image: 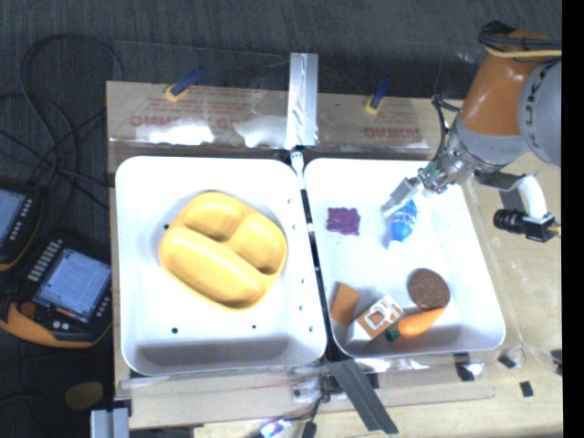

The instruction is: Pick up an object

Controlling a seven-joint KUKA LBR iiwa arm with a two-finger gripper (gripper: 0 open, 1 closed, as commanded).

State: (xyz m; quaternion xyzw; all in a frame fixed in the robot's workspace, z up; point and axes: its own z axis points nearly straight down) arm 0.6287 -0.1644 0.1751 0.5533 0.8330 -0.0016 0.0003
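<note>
Two shallow white bins sit side by side on the desk (137, 99), seen from the one camera above. The left bin (137, 336) carries a large yellow bread-shaped object (222, 249), lying a little left of the middle. The right bin (484, 299) carries several smaller things: a purple piece (343, 220) near its upper left, a blue object (401, 224) to the right of that, a round brown disc (428, 287) lower down, an orange carrot (420, 323) just below the disc, a small orange and white box (379, 317) touching the carrot's green end, and an orange wedge (344, 302) beside the box. The grey arm with its orange band (497, 85) reaches in from the right, and the claw (404, 192) hangs right at the top of the blue object. Whether the claw is spread or pressed together cannot be told from this slant, nor whether it touches the blue object.
</note>
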